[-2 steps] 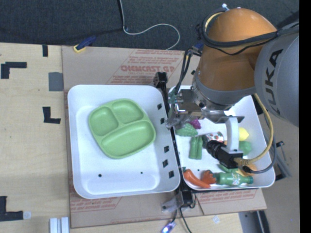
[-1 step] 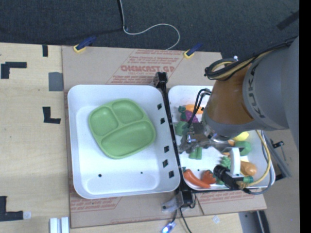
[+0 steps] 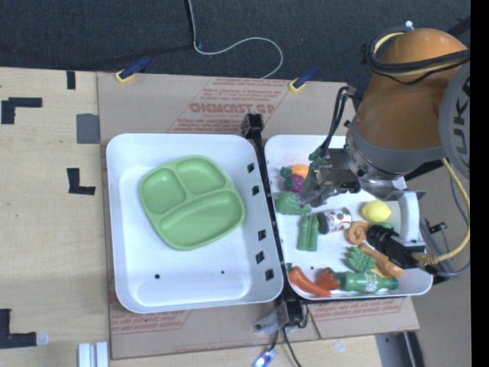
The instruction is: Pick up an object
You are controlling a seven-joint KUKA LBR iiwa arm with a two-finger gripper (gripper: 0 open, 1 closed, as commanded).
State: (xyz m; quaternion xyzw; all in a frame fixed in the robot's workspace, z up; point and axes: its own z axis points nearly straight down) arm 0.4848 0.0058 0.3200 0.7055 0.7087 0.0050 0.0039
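Observation:
My gripper point(image 3: 319, 186) hangs low over the left part of the right bin point(image 3: 334, 255), right above a pile of toy foods. Just under and beside it lie a leafy green piece point(image 3: 289, 202), a purple piece point(image 3: 286, 173) and an orange piece point(image 3: 300, 170). A long green vegetable point(image 3: 308, 232) lies a little nearer the front, next to a small red and white item point(image 3: 339, 220). A yellow lemon point(image 3: 376, 211) sits to the right of the gripper. The arm's body hides the back right of the bin.
The left bin point(image 3: 126, 167) holds a green divided plate point(image 3: 192, 201). Along the right bin's front lie a red chili point(image 3: 304, 281), a green bottle point(image 3: 368, 283), a carrot point(image 3: 381, 254) and an orange ring point(image 3: 356, 234). A black divider point(image 3: 263, 197) separates the bins.

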